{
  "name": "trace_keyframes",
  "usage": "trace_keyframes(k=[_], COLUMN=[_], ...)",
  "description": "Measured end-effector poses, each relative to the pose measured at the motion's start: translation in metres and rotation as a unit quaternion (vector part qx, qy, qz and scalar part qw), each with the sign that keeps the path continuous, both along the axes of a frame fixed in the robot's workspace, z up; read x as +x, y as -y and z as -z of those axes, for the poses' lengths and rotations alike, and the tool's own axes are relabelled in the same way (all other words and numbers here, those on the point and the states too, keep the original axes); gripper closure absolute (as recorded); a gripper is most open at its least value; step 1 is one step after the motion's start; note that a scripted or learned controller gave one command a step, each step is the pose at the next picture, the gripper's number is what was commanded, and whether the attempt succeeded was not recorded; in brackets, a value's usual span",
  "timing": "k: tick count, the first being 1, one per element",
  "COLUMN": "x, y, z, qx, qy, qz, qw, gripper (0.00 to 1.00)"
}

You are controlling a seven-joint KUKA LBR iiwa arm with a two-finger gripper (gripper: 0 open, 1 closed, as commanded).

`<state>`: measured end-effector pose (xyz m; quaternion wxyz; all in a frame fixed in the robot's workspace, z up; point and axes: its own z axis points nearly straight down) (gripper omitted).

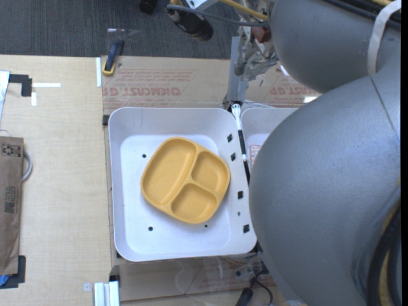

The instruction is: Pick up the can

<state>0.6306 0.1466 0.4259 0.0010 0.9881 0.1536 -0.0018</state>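
While the arm [331, 190] blocks the right bin [255, 132], I can't tell the gripper's state; blind grab could miss, since the left bin [127, 234] holds just a yellow plate [185, 180].

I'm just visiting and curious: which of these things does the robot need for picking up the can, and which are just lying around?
For the job:
arm
right bin, mostly hidden behind the arm; I can't see a can

Just lying about:
yellow plate
left bin
brown bag
cardboard
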Motion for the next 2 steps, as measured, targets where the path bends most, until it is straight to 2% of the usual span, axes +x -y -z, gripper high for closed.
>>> trace_keyframes(k=[1, 2], x=[0.001, 0.011], y=[0.001, 0.092], z=[-0.008, -0.015], qx=[-0.0009, -0.0003], qy=[-0.001, 0.000], qz=[0.001, 0.056], qw=[1.0000, 0.9985], gripper=[1.00, 1.00])
